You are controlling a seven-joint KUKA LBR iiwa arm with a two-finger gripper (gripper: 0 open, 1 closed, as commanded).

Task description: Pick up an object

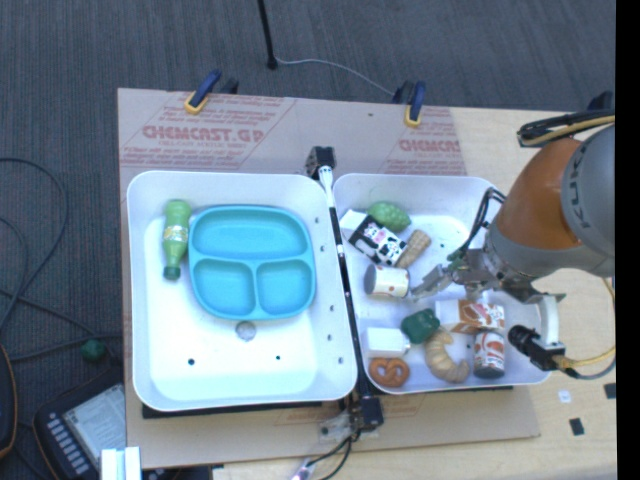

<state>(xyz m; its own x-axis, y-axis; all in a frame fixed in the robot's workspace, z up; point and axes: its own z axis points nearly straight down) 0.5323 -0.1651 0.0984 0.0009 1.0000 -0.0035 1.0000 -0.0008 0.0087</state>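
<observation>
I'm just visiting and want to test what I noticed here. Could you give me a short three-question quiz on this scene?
1. True or false: the blue divided tray lies in the right bin.
2. Which lies beside the tray in the left bin? A) green bottle B) pretzel C) croissant
3. Over which bin does the gripper reach?

Key:
1. False; it lies in the left bin.
2. A
3. The right bin, among the toy foods.
</observation>
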